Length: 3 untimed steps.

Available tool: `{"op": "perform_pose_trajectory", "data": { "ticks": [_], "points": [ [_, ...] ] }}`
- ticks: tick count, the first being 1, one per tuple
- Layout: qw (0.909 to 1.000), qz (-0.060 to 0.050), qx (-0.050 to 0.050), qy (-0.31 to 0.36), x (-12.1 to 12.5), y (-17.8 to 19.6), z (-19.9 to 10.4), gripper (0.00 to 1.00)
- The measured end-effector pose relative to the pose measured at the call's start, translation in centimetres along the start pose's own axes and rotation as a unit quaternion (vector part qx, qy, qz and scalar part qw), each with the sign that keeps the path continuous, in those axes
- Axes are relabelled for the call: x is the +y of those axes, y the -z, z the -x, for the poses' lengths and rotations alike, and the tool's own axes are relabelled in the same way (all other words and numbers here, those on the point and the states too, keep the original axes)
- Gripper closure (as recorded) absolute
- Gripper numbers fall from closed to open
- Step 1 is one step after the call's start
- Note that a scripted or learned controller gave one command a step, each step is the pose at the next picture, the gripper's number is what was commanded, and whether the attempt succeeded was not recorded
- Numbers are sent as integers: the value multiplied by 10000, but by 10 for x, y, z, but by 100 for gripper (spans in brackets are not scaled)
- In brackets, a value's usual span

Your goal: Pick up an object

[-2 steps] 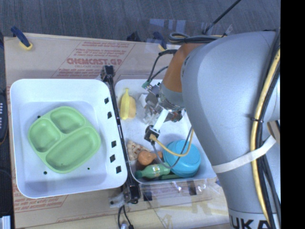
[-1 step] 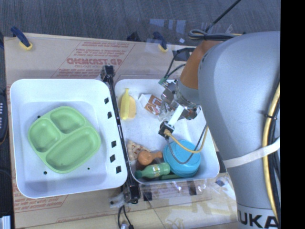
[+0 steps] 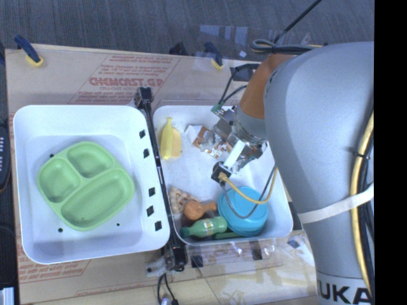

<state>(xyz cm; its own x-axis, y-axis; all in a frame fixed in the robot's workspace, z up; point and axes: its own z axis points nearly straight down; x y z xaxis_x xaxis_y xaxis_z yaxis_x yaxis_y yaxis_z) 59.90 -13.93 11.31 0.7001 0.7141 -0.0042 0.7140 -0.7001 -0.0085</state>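
camera view: i see the gripper [image 3: 221, 134] low in the right bin [image 3: 191, 116], at the snack wrapper [image 3: 201, 138].
grip state: can't tell, it's hidden from me.
step: i reckon the reach-in.
next: close on wrapper, lift straight.

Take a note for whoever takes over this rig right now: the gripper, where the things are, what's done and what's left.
Gripper: low over the far half of the right white bin, close to the crinkled brown-and-white wrapper.
Right bin also holds: yellow banana-shaped toy by the far left wall; round blue bowl, green plastic bottle and orange-brown toy along the near edge.
Left white bin: green divided plate.
Done: the arm has reached the right bin.
Left: nothing is seen lifted off the bin floor, so the pick is not yet done.
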Motion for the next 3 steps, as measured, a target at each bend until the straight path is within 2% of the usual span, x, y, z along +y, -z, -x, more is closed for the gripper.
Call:
{"op": "perform_pose_trajectory", "data": {
  "ticks": [1,2,3],
  "points": [
    [9933,-12,10,-1152,-11,-22,30,0],
    [9868,-35,-7,-1617,-50,-23,-22,0],
    [9776,-51,-28,-2102,-55,-24,-13,0]
  ]
}}
